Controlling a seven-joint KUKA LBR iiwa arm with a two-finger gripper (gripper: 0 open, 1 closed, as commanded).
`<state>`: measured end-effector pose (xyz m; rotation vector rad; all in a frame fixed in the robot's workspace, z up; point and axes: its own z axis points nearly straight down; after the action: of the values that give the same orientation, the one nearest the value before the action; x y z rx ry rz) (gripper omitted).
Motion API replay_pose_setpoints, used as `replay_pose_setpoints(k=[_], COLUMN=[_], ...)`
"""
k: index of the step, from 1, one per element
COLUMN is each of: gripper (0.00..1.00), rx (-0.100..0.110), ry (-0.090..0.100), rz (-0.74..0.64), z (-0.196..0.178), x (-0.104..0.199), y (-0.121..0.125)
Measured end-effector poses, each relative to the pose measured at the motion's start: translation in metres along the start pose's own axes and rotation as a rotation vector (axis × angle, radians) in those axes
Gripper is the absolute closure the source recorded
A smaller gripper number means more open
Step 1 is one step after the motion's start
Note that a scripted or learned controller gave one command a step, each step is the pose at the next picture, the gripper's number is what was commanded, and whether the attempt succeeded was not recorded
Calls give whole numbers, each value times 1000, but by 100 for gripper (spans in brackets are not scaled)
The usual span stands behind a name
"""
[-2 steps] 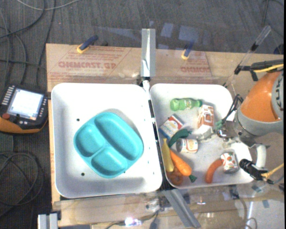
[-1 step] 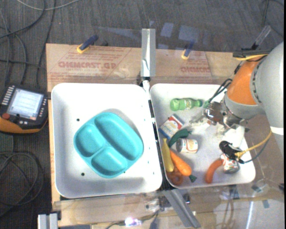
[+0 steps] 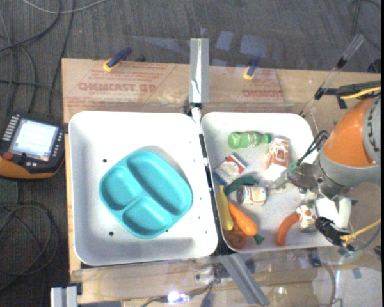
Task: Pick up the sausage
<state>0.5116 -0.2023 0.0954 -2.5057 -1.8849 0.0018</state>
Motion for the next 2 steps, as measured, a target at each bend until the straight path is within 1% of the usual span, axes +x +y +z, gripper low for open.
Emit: replay_pose_setpoints(k=[1,2], gripper=[0,0], rx=[-2,-2], ry=[-4,-2], rz=[-250,-251], z=[-41,-41], x=[-21,-21], y=[-23,-23])
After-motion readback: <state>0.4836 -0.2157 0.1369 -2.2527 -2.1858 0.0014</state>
